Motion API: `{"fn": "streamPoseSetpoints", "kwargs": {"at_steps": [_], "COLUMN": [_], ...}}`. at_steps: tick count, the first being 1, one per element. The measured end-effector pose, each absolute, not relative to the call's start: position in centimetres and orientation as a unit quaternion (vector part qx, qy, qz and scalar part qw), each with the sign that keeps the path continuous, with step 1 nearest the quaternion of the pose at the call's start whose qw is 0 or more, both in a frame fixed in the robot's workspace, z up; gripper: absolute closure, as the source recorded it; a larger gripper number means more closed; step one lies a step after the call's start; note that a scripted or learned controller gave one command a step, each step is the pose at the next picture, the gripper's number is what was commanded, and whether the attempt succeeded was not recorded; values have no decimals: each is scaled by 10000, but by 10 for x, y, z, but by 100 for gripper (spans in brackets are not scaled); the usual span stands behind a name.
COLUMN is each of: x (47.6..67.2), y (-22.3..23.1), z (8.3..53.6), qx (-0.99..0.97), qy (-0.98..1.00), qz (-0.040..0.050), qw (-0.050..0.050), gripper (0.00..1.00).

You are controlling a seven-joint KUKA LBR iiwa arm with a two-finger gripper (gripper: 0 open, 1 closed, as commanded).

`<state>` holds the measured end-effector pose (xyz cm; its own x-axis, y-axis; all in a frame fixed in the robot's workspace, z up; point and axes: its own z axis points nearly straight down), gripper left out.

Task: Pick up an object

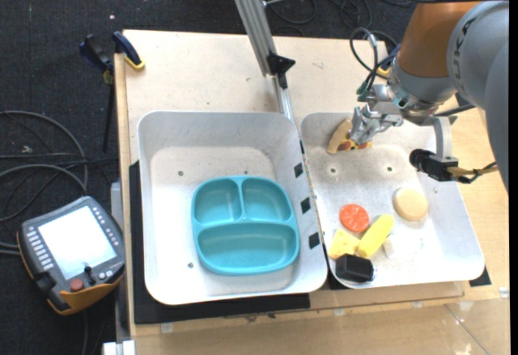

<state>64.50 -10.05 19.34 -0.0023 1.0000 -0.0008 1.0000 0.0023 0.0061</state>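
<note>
Toy food piece (341,138), tan with a red edge, lies at the far left corner of the right bin (453,260). From the camera view, the gripper (362,128) sits just beside it, touching or nearly; whether it grips is unclear. Centre over the piece, close firmly, then lift straight.

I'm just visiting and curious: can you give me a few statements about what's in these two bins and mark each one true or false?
1. A teal divided plate lies in the left bin. True.
2. The gripper is over the left bin. False: it is at the right bin's far end, by a tan object.
3. The orange round piece sits on the plate. False: it is in the right bin.
4. A black block lies near the right bin's front edge. True.
</note>
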Motion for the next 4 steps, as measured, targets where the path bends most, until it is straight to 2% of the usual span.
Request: {"fn": "streamPoseSetpoints", "kwargs": {"at_steps": [1,2,4], "x": [652,647,613], "y": [-92,-38,73], "z": [252,255,248], "qx": [7056,7043,7040], "qy": [7086,7099,7102], "qz": [23,8,-2], "qw": [28,-6,-18], "gripper": [100,100,100]}}
